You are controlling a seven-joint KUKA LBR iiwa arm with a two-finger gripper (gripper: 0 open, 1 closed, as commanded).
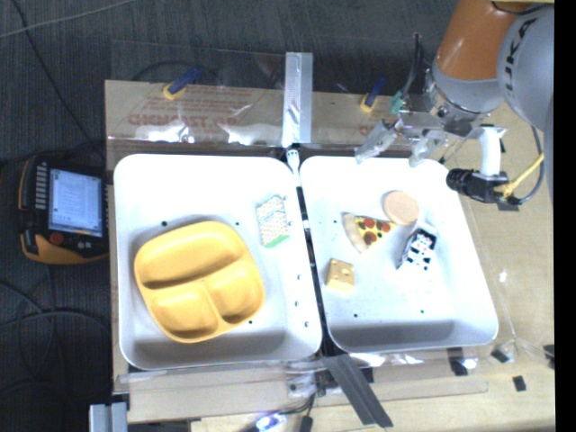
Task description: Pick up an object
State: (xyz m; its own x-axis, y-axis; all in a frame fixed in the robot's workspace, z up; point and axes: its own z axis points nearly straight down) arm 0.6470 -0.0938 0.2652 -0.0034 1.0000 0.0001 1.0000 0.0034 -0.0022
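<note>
A yellow divided tray [198, 280] lies in the left bin [135, 174] beside a small packet [272, 220]. In the right bin [472, 286] lie a tan block [339, 275], pizza slice [367, 229], round disc [401, 207] and spotted block [417, 248]. Above its far rim, the gripper [392, 148] hangs with fingers [372, 144] spread, holding nothing.

Dark grey carpet [54, 79] with a cable [81, 12] around a pale wooden bench [531, 268].

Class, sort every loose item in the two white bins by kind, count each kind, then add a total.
Yellow divided plastic tray: 1
Patterned green-edged flat packet: 1
Toy pizza slice: 1
Round tan disc: 1
Tan cube-shaped block: 1
Black-and-white spotted block: 1
Total: 6
</note>
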